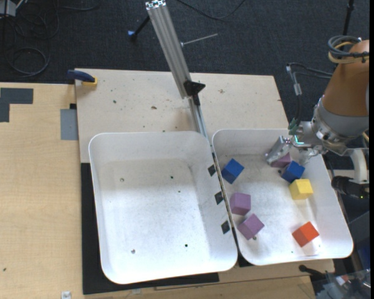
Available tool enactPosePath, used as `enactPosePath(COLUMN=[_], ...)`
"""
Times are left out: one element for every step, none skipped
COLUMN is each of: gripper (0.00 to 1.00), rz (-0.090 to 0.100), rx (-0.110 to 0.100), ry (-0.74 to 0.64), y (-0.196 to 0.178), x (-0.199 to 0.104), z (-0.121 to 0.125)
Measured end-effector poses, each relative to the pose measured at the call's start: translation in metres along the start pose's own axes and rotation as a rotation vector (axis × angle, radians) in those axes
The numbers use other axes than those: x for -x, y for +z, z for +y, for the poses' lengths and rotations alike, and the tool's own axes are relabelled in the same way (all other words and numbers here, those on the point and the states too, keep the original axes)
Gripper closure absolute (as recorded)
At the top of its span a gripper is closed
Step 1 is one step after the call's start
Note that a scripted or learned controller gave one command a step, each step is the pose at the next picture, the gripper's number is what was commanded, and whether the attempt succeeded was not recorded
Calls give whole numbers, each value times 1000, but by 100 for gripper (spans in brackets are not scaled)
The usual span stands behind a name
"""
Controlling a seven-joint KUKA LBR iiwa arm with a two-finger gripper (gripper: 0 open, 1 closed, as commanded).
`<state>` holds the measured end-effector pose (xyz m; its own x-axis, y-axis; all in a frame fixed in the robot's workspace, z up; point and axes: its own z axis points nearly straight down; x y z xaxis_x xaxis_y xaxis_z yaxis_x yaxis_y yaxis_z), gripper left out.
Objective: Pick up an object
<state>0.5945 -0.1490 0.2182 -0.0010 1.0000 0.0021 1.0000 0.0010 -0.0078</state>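
gripper (282, 157) at right bin's (336, 242) one o'clock, closed on a purple block (280, 161); blue cube (292, 171) touching below.

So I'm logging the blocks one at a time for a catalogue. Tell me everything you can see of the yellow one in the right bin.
The yellow block is a small cube, plain and matte, with no markings visible, possibly foam or painted wood. It sits flat on the floor of the right bin, turned slightly askew to the bin's walls, in the part nearest the arm. A blue block lies just behind it, touching or nearly so at one corner. The end effector is beyond that blue block and clear of the yellow one.
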Motion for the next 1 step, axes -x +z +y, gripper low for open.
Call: enactPosePath(gripper=[0], rz=[-1], rx=[5], ry=[1], y=[-2], x=[0], z=[1])
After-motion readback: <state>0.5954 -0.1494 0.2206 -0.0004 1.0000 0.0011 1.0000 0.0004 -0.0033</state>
